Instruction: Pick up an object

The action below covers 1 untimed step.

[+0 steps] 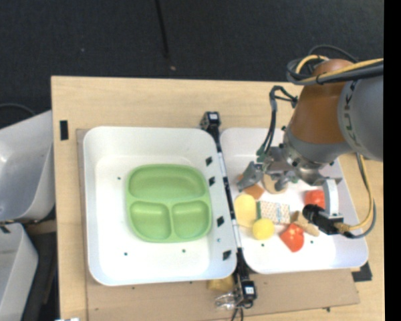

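bench (140, 102): tan wood | floor (87, 25): dark carpet | gripper (264, 176): grip state unclear

Part of dark lettering on grey arm (361, 116) link, near orange band; reads roughly "KU", cut off. Nothing else legible.

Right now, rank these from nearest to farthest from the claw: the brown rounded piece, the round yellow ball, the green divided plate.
1. Brown rounded piece: in the right bin, just below the claw.
2. Round yellow ball: farther down the same bin, toward the near edge.
3. Green divided plate: across the divider, in the left bin.
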Motion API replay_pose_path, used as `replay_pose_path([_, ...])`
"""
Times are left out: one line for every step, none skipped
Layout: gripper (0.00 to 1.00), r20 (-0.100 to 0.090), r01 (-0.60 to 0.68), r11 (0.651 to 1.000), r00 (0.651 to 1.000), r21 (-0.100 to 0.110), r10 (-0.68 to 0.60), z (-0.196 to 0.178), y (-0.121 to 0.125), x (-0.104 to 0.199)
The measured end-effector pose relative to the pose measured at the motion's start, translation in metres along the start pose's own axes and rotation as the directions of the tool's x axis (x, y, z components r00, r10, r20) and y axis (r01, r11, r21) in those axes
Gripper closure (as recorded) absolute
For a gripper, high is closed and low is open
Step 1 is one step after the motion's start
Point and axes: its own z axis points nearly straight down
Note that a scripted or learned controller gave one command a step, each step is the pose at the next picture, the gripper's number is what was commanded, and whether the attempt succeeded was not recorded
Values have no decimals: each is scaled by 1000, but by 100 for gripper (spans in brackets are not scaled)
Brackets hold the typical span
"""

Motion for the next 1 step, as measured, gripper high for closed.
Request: replay_pose_path([0, 3, -1, 1000, 1000, -11, 1, -5, -40, 43])
